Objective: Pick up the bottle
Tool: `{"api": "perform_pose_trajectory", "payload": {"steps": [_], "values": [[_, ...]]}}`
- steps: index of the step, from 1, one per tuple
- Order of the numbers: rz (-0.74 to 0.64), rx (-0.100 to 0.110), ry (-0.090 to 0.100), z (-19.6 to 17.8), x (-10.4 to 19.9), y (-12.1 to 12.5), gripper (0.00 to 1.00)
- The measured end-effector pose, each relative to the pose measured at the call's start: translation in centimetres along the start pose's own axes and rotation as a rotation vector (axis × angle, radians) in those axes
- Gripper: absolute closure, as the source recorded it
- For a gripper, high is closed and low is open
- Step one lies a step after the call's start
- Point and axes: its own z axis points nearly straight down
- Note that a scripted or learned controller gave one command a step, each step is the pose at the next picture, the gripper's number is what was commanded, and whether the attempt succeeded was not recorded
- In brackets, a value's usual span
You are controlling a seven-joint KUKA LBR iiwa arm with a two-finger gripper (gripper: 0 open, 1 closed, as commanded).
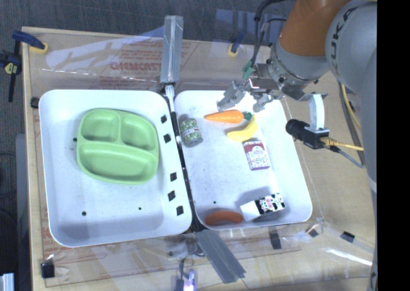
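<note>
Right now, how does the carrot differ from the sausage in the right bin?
The carrot is bright orange with a tapered point; the sausage is reddish brown with rounded ends. The carrot lies at the far end beside the banana; the sausage lies against the near wall. Both lie flat in the right bin.

Arm (pixel 333 20) cut off by top and right edges; upper links out of frame. Bottle (pixel 189 130) label print too small to read. Red-labelled packet (pixel 256 154): text illegible. Banana (pixel 243 131) far end partly covered by carrot (pixel 225 116). Gripper (pixel 246 97) finger tips blurred; spacing indeterminate. Brown item (pixel 224 217) at right bin's (pixel 296 174) near rim: identity unclear.
</note>
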Motion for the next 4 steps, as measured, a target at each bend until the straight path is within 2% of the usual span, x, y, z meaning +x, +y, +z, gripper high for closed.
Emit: {"api": "perform_pose_trajectory", "payload": {"steps": [1,2,3,4], "values": [[0.411,0.003,0.0,5.9,7.3,-8.0,0.0],[0.3,0.001,-0.002,9.6,17.6,-10.6,0.0],[0.575,0.001,-0.002,9.6,15.3,-3.9,0.0],[0.971,0.002,-0.002,9.6,20.4,0.4,0.0]]}}
